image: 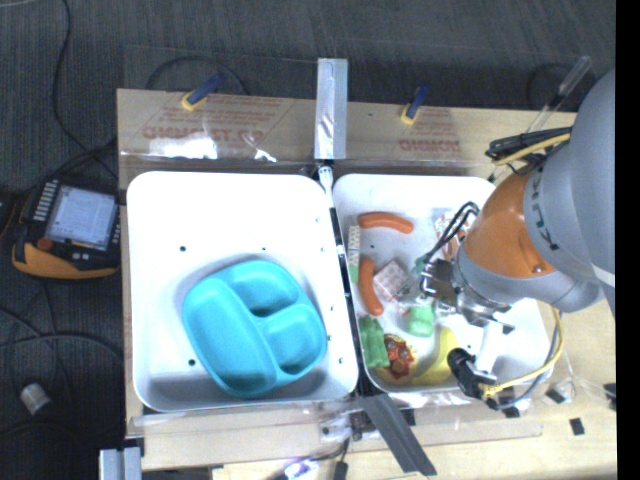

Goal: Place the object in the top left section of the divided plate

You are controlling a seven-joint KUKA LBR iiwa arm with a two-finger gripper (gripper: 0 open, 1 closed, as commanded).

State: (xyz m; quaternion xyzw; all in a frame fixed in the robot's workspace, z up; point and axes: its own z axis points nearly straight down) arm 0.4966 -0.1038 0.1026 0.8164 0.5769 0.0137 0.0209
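Observation:
A blue divided plate lies tilted in the left bin, with one large section and two smaller ones, all bare. In the right bin lie toy foods: a sausage at the top, a second sausage along the left wall, a wrapped packet, a small green piece, a leafy green item, a red-brown item and a banana. My gripper reaches down into this bin beside the packet and the green piece. The wrist hides its fingers.
The grey arm with its orange band covers the right half of the right bin. A handheld device sits on the floor to the left of the bench. Clips hold the bench's back edge.

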